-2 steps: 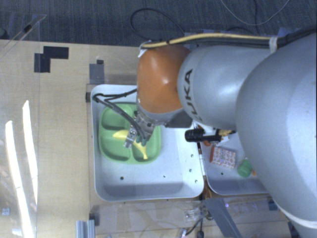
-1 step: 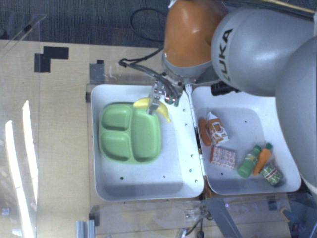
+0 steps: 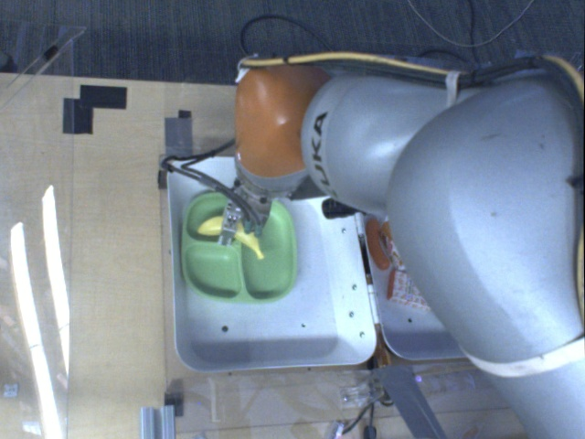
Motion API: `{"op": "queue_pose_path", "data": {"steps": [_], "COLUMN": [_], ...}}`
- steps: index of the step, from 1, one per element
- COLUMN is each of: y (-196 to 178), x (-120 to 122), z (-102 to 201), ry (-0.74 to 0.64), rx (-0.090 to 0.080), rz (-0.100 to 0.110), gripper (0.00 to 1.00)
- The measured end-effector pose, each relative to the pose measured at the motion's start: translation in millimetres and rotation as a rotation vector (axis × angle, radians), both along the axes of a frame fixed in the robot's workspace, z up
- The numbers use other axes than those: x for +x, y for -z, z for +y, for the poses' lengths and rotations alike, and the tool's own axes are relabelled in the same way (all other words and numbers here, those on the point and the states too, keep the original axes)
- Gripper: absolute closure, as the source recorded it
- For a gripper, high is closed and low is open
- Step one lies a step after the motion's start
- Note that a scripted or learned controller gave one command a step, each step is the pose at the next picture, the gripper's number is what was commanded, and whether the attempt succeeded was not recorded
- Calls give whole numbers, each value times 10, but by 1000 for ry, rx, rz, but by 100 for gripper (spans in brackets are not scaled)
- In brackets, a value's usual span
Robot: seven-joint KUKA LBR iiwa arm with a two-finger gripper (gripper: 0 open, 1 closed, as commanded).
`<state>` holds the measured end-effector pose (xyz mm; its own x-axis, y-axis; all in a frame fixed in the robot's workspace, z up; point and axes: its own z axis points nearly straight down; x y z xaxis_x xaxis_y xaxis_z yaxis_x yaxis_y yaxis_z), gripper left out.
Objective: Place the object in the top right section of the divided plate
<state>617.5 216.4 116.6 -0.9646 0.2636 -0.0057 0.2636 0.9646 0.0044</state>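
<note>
Gripper hangs over green divided plate, yellow object at its tips near plate's centre ridge (grasp or release: cannot tell); placement unconfirmed.

Plate in left bin.

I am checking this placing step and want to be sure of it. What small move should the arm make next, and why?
Probably a short shift toward the upper right of the green divided plate. The pincer sits over the plate's middle ridge, and the yellow banana-shaped object at it stretches from the upper left section across toward the right one. Whether the pincer truly holds it, I cannot tell.
</note>
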Motion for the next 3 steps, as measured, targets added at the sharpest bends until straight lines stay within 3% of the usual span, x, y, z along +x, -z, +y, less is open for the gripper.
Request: {"op": "queue_pose_path", "data": {"steps": [1,2,3], "y": [-1659,-154,-1352], "x": [-68,-711,-494], "z": [-592,-213,-1136], "ry": [-63,-151,-204], "rx": [1,-1,-2], "rz": [-7,2,-8], "gripper": [100,100,100]}}
